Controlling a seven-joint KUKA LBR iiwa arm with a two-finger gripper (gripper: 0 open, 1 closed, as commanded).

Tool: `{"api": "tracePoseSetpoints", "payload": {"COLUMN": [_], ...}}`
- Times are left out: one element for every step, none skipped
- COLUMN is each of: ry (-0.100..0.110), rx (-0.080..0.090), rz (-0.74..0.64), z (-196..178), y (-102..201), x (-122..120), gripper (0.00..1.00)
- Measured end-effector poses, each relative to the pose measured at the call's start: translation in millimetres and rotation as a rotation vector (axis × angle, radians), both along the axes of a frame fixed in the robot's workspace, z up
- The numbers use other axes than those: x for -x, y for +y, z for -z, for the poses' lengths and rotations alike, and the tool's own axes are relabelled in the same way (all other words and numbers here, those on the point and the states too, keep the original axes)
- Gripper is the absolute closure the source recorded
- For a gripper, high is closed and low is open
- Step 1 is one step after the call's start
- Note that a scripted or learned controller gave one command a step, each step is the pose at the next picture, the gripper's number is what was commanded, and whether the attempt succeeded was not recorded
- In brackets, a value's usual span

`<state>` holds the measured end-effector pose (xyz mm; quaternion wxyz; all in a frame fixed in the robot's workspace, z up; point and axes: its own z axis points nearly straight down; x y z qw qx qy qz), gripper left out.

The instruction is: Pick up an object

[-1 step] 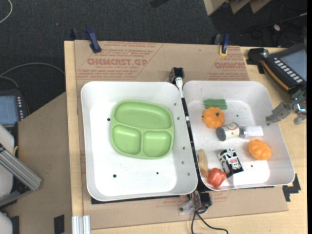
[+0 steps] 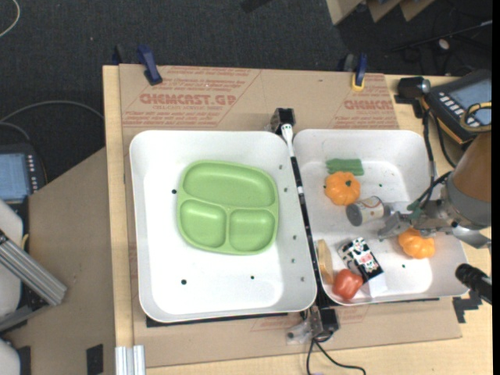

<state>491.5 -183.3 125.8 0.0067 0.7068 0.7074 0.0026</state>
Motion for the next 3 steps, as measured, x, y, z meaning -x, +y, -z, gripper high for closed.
{"api": "tracePoseSetpoints", "payload": {"ry": [0.007,0.005,0.017], "rx": [-0.006,-0.008,-0.009], "rz": [-0.006,-0.008,-0.004], "z": [42.4,-65.5,-58.8], "y": [26.5,111.7,156.6], "x": [-104.7,-79.5,-61.0], "gripper": [0.00,0.00,0.00]}}
